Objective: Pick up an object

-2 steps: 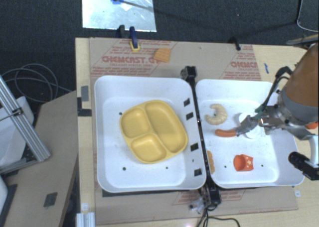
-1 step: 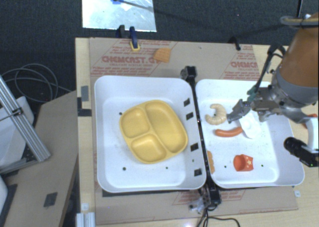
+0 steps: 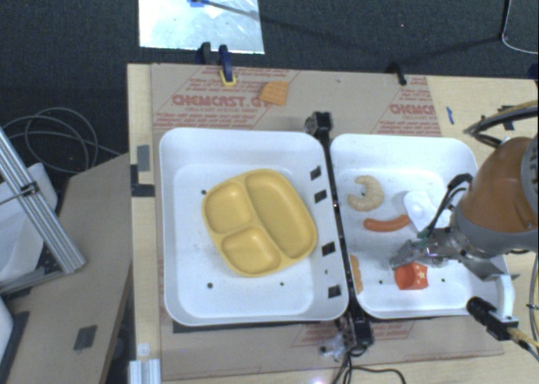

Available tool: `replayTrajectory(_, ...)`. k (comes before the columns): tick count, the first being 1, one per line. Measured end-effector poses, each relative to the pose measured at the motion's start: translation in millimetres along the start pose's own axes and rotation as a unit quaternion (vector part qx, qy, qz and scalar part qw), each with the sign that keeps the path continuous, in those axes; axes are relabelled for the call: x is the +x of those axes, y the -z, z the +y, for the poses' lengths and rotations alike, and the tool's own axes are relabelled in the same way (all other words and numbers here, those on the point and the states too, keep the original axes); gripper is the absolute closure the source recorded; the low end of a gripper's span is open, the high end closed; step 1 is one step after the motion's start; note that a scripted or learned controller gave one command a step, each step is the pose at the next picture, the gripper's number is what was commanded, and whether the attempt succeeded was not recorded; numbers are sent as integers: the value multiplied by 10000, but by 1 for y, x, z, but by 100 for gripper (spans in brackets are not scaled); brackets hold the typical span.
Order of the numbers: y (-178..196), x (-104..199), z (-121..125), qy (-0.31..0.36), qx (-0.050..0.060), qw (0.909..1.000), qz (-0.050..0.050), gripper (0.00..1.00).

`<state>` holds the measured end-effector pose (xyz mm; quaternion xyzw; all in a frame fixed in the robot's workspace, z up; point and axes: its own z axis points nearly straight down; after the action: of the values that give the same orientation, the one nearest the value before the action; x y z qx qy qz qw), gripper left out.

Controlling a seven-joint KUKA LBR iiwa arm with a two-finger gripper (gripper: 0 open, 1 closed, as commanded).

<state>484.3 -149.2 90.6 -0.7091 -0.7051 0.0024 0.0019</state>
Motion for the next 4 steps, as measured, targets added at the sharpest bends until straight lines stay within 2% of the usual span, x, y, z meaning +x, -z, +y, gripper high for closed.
replayTrajectory(1, -7, 24, 22, 59, -40, 10000, 6, 0)
replayTrajectory(2, 248, 81, 3, 82, -131, 9999, 3, 0)
replayTrajectory(3, 86, 75, -1, 26, 22, 10000, 11, 0)
replayTrajectory(4, 221, 106, 3, 76, -112, 9999, 6, 0)
